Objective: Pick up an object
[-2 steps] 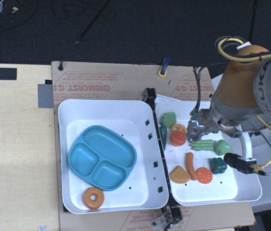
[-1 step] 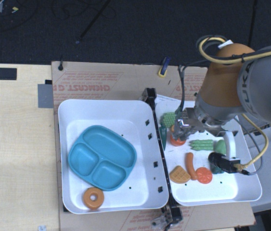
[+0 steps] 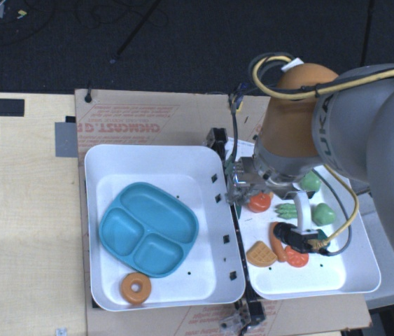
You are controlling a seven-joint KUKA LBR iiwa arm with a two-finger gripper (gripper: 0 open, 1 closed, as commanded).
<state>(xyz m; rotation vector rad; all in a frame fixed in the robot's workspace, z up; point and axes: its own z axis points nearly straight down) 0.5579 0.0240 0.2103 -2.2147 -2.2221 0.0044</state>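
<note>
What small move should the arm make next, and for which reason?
Probably a short descent toward the round red toy. The arm hangs over the right bin, and that toy lies in the open just beside its wrist, so it looks like the closest piece to try.

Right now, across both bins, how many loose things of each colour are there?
Blue: 1, divided plate
Tan-orange: 2, doughnut, waffle wedge
Red or orange-red: 3, round piece, stick, disc
Green: 3, upper lump, ridged piece, right lump
Total: 9
</note>
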